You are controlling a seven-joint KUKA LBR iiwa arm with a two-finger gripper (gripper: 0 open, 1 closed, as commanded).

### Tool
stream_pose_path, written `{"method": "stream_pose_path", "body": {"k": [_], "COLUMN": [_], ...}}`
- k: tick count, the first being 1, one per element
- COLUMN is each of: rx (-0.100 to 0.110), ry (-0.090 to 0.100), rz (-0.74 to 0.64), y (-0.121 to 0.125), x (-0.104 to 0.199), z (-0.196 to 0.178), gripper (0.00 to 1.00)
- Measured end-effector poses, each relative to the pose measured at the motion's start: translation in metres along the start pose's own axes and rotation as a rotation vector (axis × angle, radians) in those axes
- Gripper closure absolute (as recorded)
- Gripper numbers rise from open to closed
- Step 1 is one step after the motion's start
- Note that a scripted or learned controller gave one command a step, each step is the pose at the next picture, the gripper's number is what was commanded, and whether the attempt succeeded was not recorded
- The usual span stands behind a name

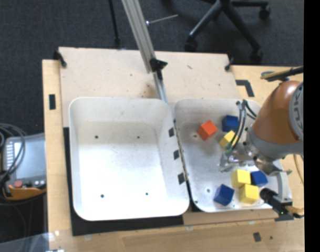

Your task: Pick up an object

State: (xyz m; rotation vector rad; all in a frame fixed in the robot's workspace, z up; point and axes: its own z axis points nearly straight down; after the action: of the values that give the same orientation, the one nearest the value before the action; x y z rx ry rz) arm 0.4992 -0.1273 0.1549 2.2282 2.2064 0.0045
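Note:
The right bin [197,164] holds several small blocks. An orange cube [206,129] lies near its middle, with a blue cube [229,123] and a yellow piece [227,138] to its right. At the front lie a blue cube [223,194], two yellow cubes [241,178] [249,193] and another blue cube [258,178]. My gripper [231,159] hangs low over the bin's right side, just below the yellow piece and just above the nearer yellow cube. The wrist and orange band [279,117] hide the bin's right edge.
The left bin [123,151] sits beside the right one, their walls touching. A slanted aluminium post [143,33] rises from the back between the bins. An office chair base [223,7] stands behind the bench. A grey device with cables [18,164] lies off the bench's left edge.

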Motion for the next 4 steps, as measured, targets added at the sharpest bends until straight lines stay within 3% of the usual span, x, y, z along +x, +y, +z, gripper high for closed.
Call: {"method": "stream_pose_path", "body": {"k": [2,4], "rx": [0.001,0.003], "ry": [0.001,0.003], "rz": [-0.014,-0.017], "y": [0.003,0.050], "x": [0.000,0.081], "z": [-0.066,-0.074], "gripper": [1.00,1.00]}}
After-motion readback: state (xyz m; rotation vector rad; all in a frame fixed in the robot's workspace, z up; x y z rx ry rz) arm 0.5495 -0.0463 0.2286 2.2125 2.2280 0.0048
